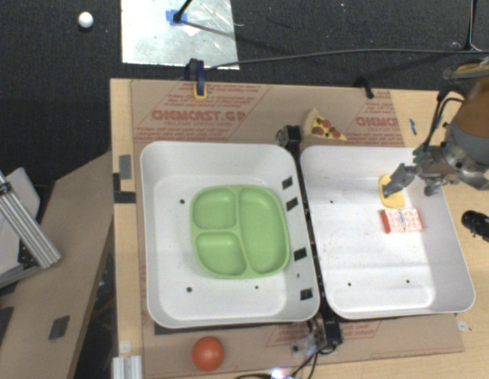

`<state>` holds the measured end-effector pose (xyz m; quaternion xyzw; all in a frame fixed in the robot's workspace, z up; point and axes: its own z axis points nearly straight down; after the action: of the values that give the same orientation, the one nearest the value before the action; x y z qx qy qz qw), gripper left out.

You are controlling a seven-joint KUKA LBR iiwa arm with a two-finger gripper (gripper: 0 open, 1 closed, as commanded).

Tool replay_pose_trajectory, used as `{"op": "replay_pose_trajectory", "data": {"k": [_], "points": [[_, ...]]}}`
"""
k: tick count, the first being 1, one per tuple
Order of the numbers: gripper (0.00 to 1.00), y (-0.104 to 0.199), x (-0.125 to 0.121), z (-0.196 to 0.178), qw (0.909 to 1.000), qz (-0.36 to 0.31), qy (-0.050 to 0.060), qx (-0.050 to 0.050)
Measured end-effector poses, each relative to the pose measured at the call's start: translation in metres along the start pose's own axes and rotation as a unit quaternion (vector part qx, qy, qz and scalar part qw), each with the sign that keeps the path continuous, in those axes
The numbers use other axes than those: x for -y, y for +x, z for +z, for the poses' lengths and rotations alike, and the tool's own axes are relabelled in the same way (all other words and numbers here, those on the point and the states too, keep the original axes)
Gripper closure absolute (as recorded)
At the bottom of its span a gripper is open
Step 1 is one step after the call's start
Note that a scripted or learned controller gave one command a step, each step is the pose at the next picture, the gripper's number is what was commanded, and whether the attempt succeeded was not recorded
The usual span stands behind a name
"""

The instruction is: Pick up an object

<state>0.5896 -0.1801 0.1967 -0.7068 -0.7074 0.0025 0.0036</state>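
Two shallow white bins sit side by side on a cardboard-covered desk (228, 109) seen from above. The arm (475, 129), grey with an orange band above the wrist, reaches in from the right and hangs over the upper right part of the right bin (362, 283).

Its tool (402, 181) points down and leftward, its tip just over a small yellow object (391, 194) on the bin floor. The tool overlaps the object's upper edge; whether they touch cannot be told, and nothing is seen between the tool's tips. Whether the tool is open or closed cannot be told from this angle.

Just below the yellow object, touching or nearly touching it, lies a small red-and-white packet (402, 221), flat on the bin floor.

The left bin (161, 212) holds a green divided tray (239, 231) with three compartments, lying flat near the bin's middle.

Outside the bins, a toy pizza slice (324, 126) rests on the desk just above the seam between them. An orange-red ball (208, 353) sits at the desk's near edge, below the left bin. A blue-and-yellow clamp (197, 77) grips the desk's far edge, beside a shiny sheet (149, 30) on the dark floor beyond, where a small white ball (86, 20) lies well apart at upper left.
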Motion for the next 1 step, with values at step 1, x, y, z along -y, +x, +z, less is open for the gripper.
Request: {"op": "replay_pose_trajectory", "data": {"k": [1], "points": [[0.00, 0.0002, -0.0026, -0.0056, 1.0000, -0.001, -0.005, 0.001]]}}
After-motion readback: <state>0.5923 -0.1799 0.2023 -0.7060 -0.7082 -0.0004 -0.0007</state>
